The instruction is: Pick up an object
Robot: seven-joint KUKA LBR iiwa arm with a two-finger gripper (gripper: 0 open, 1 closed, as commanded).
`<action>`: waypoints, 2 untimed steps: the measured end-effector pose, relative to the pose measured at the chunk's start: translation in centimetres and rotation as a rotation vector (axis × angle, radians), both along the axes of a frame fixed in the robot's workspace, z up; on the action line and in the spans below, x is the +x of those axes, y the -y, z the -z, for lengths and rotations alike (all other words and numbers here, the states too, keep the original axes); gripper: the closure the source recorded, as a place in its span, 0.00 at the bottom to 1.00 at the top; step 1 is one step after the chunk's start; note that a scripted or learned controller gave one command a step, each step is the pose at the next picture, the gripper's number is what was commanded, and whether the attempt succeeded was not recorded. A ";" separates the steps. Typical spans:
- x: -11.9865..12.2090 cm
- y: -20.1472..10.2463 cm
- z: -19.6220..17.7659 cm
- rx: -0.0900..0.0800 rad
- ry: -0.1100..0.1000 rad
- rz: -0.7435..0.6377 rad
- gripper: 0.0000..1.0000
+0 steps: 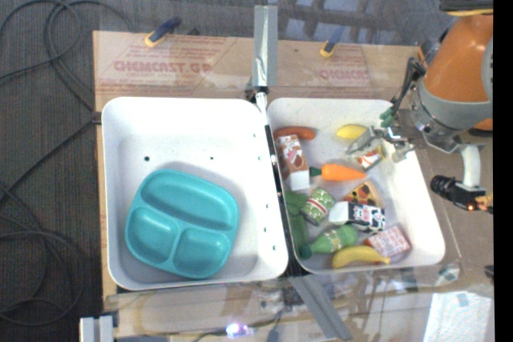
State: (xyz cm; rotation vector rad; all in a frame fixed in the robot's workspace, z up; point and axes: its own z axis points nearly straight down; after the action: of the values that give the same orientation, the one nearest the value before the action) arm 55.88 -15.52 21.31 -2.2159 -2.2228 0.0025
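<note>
Reaching step: claw [383,142] low at right bin's [430,230] upper right, near lemon [350,131]. Open or closed, cannot tell. Next calls for closing on one toy.

A jumble of toy food lay in the right bin [429,230]. A brown sausage [296,132] sat at the top left, with a yellow lemon [350,131] near it. An orange carrot [343,171] lay crosswise in the middle, beside a white bottle [292,161] with a red label. Lower down rested a green can [319,205], a black-and-white carton [360,214], a green bottle [337,239], a pink packet [390,241] and a yellow banana [359,256] at the front.
</note>
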 end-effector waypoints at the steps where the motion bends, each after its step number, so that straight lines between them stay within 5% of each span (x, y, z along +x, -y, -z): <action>1: -0.3 -0.7 -4.5 -0.002 0.001 0.246 0.00; 2: -0.4 2.3 8.2 -0.001 -0.001 0.176 0.00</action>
State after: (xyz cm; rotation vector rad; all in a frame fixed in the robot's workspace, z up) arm 55.48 -17.83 13.12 -2.4024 -2.0192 0.0050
